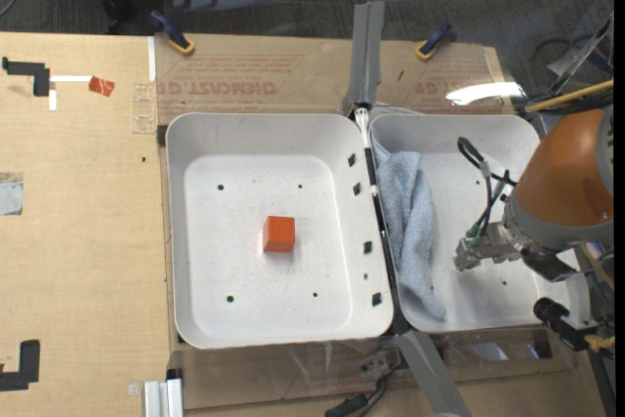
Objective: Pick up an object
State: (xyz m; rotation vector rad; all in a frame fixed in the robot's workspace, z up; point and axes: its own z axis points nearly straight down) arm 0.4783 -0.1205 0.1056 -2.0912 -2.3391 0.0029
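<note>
An orange-red cube (279,234) lies near the middle of the left bin (195,210). A crumpled light blue cloth (408,220) lies along the left side of the right bin (508,303). My gripper (471,256) hangs low in the right bin, just right of the cloth and apart from it. The orange wrist band (571,176) looms above it. Nothing shows between the fingers.
The two white bins sit side by side on cardboard, parted by a grey divider (366,63). Clamps (174,32) hold the cardboard at the back. A wooden board (68,210) lies to the left. Cables (483,176) trail from the wrist.
</note>
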